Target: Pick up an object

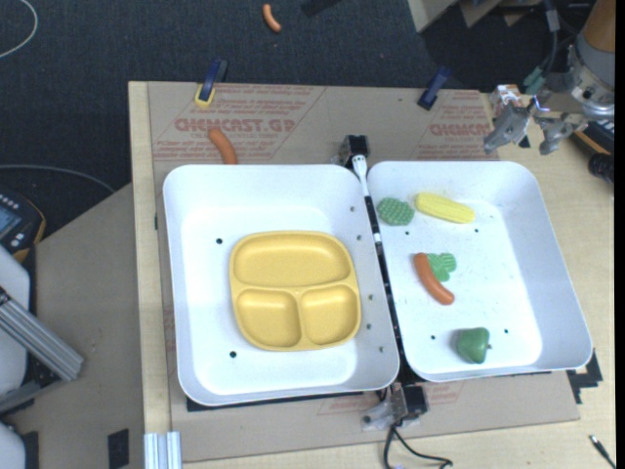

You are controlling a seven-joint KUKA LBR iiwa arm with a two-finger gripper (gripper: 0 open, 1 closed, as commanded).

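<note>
Bench is a tan board (293, 115) with red print, carrying two shallow white plastic bins side by side.

Left bin (195, 291): holds one yellow three-compartment plastic tray (293, 289), roughly centred, nothing in its wells.

Right bin (547, 262): four toy food items, all candidates for the pick. Yellow plastic corn cob (445, 207) lies near the bin's far edge, slightly left of middle. Round green ridged piece (395, 210) sits just beside the corn, closer to the far-left corner. Orange toy carrot with green top (436, 275) lies mid-bin, left of centre, tilted. Green toy pepper (473, 344) sits near the near edge, about mid-width.

Strays: an orange sausage-shaped toy (224, 145) on the bench past the left bin's far edge, clear of both bins.

Task status: nothing picked. All items rest on the bin floor; approach, descent, grasp and lift are all left.

Arm pose: the two-finger gripper (525, 125) hangs over the bench just beyond the right bin's far-right corner, outside the bin, well apart from every item. Fingers (498, 130) point down and look spread, nothing between them. Nearest target by judgement is the corn cob; the arm needs to move inward over the bin first.
</note>
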